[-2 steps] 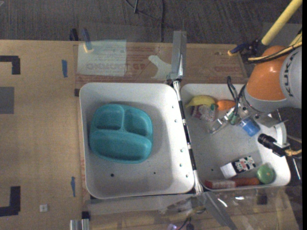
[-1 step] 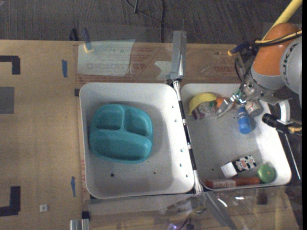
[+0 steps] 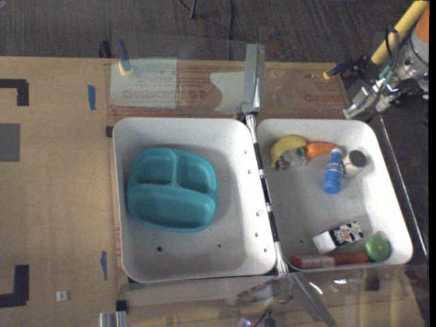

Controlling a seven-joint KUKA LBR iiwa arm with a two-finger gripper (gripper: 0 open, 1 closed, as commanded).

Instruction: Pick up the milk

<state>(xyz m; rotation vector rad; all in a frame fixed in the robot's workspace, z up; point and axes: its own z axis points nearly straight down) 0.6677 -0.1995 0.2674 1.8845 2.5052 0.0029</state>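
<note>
Up at the top right my gripper (image 3: pixel 368 99) sat outside both bins, above the far corner of the right one, and I could not tell from this angle how it was set. Nothing lay under it but bare bench.

Working from the left, I saw the cardboard-covered bench (image 3: pixel 54 182) with black tape marks and blue tape strips. Next came the left bin (image 3: pixel 136 251), which held a teal divided plate (image 3: pixel 172 188) lying flat toward its left half.

Across the centre divider, the right bin (image 3: pixel 388 182) carried the small items. Near its far wall a yellow banana (image 3: pixel 286 145) curved over a small greyish packet, with an orange carrot (image 3: pixel 320 148) just beside it. A blue bottle (image 3: pixel 332 172) stood near those, and a small can (image 3: pixel 355 161) rested just to its right.

Toward the near wall I found the milk (image 3: pixel 338 237), a small white carton with black patches, lying on its side. A reddish stick-shaped item (image 3: pixel 330 259) lay along the near wall just below it, and a green round object (image 3: pixel 377 247) sat in the near right corner, close beside the milk. The milk was well apart from my gripper.
</note>
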